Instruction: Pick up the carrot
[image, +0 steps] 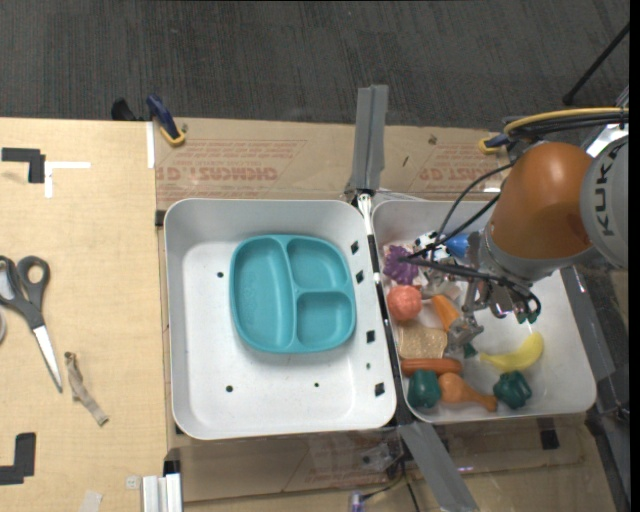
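Orange and long, the carrot (467, 392) lies at the front of the right bin (570, 395), between a dark green veggie (423, 389) and a green pepper (512, 389). Just behind it sit a slice of bread (423, 345) and a yellow banana (518, 352). Over them hangs the end effector (466, 330); I cannot tell its grip. A teal plate (293, 293) sits in the left bin (200, 380). Scissors (32, 310) rest on the bench (75, 250).

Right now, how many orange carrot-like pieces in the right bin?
2. One carrot lies near the bin's middle, just left of the hand. A second carrot lies by the front wall, between two green items. The arm may hide more.
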